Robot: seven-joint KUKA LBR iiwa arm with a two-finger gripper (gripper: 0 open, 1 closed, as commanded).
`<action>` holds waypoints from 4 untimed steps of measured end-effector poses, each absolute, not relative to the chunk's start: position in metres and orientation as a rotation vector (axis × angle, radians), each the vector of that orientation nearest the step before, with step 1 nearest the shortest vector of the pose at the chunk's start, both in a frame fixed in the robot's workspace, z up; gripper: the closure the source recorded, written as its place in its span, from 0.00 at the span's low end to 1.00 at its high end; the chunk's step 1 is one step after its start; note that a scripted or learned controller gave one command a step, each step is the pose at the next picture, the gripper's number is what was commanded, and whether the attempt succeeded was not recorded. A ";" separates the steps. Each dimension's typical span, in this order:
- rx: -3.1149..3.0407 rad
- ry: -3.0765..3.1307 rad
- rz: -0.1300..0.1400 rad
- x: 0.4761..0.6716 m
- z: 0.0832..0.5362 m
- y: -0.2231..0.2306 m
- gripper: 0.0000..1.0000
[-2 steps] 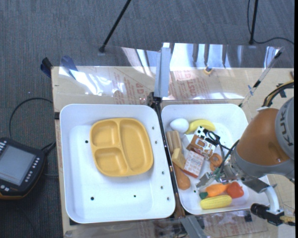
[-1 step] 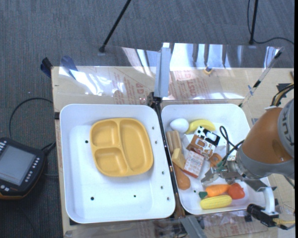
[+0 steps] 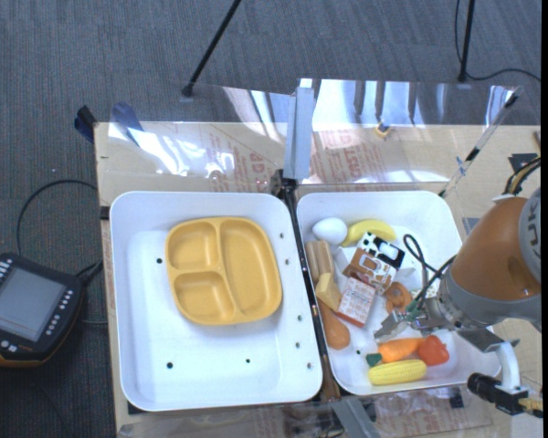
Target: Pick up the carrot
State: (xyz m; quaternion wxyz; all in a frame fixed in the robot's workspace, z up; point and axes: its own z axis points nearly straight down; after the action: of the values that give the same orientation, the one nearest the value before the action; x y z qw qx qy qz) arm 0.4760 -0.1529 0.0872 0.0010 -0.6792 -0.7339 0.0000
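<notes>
The carrot (image 3: 399, 348) is orange with a green stub at its left end. It lies near the front of the right bin (image 3: 443, 210), between a yellow corn cob (image 3: 397, 372) and a red pepper (image 3: 434, 350). My gripper (image 3: 397, 324) hangs just above the carrot's upper edge, reaching in from the right under the orange-banded wrist (image 3: 493, 263). Nothing shows as lifted by it. Black cables loop over the wrist toward the bin's middle.
The right bin also holds a white egg (image 3: 329, 230), a banana (image 3: 370, 231), a cow-patterned carton (image 3: 380, 248), a red-and-white packet (image 3: 354, 301) and an orange-brown lump (image 3: 336, 332). A yellow divided plate (image 3: 224, 269) sits in the left bin (image 3: 146, 354).
</notes>
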 end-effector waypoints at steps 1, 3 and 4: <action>-2.129 -2.303 0.001 0.475 0.086 -0.115 0.00; -2.125 -2.306 0.001 0.476 0.086 -0.128 0.00; -2.702 -1.593 0.003 0.475 0.087 -0.166 0.00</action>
State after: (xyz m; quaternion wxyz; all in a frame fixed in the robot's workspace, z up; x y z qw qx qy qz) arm 0.4747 -0.1660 0.0866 0.0023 -0.8614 -0.5079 0.0010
